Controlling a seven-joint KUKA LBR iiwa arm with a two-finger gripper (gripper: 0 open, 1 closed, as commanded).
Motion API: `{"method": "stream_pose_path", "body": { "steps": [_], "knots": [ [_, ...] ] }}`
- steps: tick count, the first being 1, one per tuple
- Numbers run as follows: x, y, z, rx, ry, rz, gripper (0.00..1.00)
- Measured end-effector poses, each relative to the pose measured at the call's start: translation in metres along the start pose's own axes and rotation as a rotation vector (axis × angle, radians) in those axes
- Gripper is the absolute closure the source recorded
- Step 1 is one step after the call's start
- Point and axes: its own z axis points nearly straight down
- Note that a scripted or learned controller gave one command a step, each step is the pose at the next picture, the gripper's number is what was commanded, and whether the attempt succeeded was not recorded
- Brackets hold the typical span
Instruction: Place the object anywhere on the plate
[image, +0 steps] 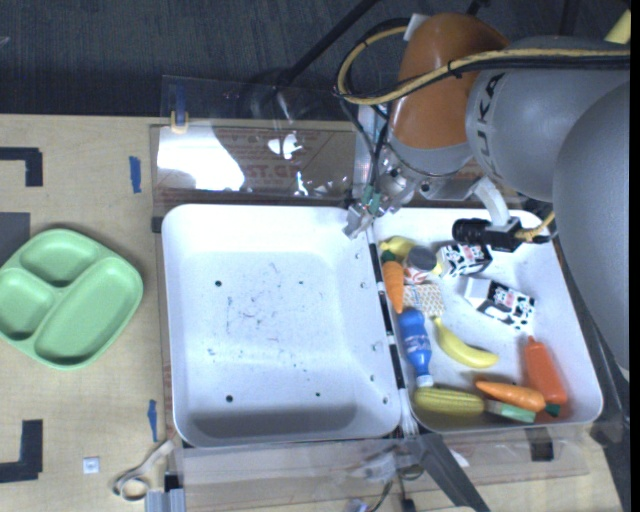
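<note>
From the camera above the table (90, 150), the grey arm (560, 110) reaches in from the right, its orange band (440, 50) near the top edge. The hand (362, 215) hangs over the back end of the divide between the two white bins; whether it is apart or together cannot be told (it is small and partly blurred), and nothing can be seen held in it.

The left bin (270, 310) shows a bare, scuffed floor. The right bin (575, 300) holds the loose things: a carrot (393, 283) along its left wall, a blue bottle (416, 345) just below it, a yellow banana (464, 347) near the middle, two black-and-white cartons (464, 258) (503, 303) toward the back, an ear of corn (448, 402) at the front wall, and a second carrot (512, 395) beside it.

The green plate (65, 297), divided into compartments, sits on the table well apart from the bins, at the left.
</note>
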Motion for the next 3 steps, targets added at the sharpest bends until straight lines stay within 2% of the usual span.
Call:
{"method": "stream_pose_path", "body": {
  "steps": [1, 2, 3],
  "knots": [
    [0.088, -0.035, 0.078, 0.001, 0.002, -0.044, 1.0],
    [0.032, -0.114, 0.001, 0.0, -0.001, -0.023, 1.0],
    [0.032, -0.114, 0.001, 0.0, -0.001, -0.024, 0.0]
  ]
}}
